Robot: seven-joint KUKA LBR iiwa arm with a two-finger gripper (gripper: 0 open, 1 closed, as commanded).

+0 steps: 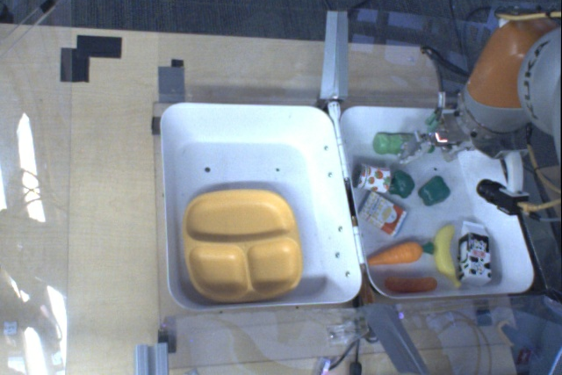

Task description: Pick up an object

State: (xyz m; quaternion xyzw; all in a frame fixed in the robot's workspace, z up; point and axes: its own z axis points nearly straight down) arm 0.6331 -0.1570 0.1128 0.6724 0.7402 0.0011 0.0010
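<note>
The gripper (436,134) hangs low at the far end of the right white bin (524,281), just right of the pale green plastic bottle (392,141) lying there. Whether it is spread or closed cannot be told; glare blurs it. Judged from here, a descent could nudge the bottle aside against the wall.

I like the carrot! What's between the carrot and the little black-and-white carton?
A yellow banana lies between the carrot and the black-and-white carton, seen from the overhead camera.
</note>
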